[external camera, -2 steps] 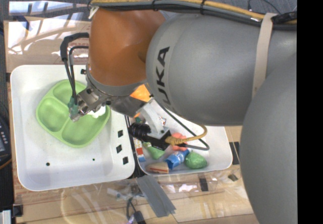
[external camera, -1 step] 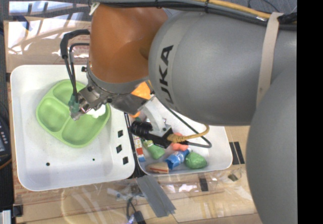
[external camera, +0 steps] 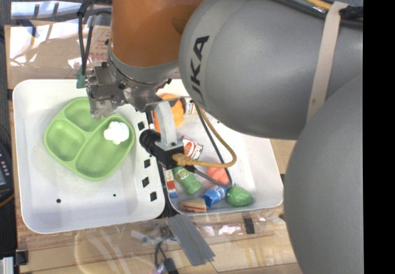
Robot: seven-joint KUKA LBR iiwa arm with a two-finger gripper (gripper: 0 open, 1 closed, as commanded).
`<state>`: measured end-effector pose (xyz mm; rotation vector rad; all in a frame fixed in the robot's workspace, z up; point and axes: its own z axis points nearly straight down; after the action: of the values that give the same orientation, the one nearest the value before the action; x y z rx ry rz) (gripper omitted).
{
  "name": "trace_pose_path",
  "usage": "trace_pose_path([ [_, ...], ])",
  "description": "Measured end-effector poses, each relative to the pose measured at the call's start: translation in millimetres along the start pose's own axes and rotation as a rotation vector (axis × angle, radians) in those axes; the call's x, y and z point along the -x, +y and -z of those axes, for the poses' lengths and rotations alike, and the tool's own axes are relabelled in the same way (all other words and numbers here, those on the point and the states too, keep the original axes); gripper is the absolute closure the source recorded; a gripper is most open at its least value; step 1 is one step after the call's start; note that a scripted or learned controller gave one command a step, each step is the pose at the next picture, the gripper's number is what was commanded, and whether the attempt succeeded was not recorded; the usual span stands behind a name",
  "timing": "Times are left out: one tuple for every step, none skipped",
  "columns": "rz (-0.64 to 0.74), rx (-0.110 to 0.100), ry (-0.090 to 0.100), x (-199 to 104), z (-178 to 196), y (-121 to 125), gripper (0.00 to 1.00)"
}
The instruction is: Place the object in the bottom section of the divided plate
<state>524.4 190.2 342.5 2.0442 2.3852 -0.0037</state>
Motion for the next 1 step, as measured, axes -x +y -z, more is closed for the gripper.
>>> trace_pose_path([
  [0.446, -0.004, 0.001, -13.6, -28.5, -43.3, 1.00],
])
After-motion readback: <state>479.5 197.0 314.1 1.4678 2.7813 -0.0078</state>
